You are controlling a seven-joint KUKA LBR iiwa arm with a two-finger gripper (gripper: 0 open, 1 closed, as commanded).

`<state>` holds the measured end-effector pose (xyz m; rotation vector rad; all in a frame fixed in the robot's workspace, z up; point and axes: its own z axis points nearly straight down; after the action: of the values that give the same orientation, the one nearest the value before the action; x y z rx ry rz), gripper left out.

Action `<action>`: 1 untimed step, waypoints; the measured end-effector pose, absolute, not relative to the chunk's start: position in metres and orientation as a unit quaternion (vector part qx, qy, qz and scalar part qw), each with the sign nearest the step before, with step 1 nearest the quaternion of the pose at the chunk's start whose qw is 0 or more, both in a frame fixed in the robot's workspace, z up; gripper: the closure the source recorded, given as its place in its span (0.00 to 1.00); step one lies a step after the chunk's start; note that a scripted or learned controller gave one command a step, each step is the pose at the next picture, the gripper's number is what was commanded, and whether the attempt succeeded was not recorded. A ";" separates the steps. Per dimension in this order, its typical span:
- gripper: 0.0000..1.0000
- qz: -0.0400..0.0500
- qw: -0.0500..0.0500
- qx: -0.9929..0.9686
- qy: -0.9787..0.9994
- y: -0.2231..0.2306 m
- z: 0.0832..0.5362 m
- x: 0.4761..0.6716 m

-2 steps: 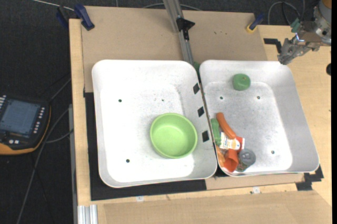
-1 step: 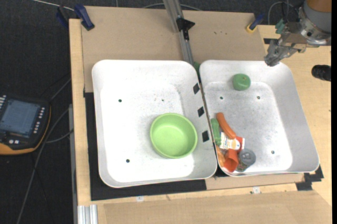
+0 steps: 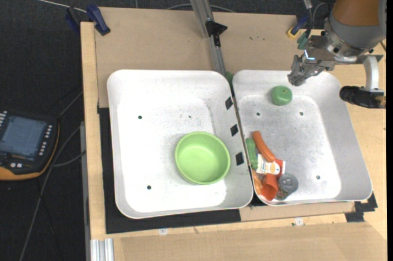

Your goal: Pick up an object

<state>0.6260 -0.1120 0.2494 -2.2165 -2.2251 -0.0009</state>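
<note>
My gripper (image 3: pixel 299 77) hangs over the far edge of the right bin (image 3: pixel 334 149), its dark fingers pointing down with nothing visible between them. A small round green object (image 3: pixel 282 95) lies in the right bin just below and left of the gripper, apart from it. Near that bin's front left corner sits a cluster: an orange carrot-like piece (image 3: pixel 262 144), an orange and white packet (image 3: pixel 269 169) and a small grey round object (image 3: pixel 287 182). A light green bowl (image 3: pixel 202 158) rests in the left bin (image 3: pixel 147 131), toward its front right.
A metal pole (image 3: pixel 199 2) slants across the back of the bench to the gap between the bins. Blue clamps (image 3: pixel 98 19) sit at the bench's back corners. A handheld pendant (image 3: pixel 24 143) lies on the floor at left.
</note>
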 end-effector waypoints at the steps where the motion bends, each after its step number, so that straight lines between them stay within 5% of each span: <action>1: 1.00 -0.001 0.000 -0.706 -0.709 -0.057 0.257 0.612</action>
<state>0.6123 -0.0573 0.2571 -2.2167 -2.2256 -0.0019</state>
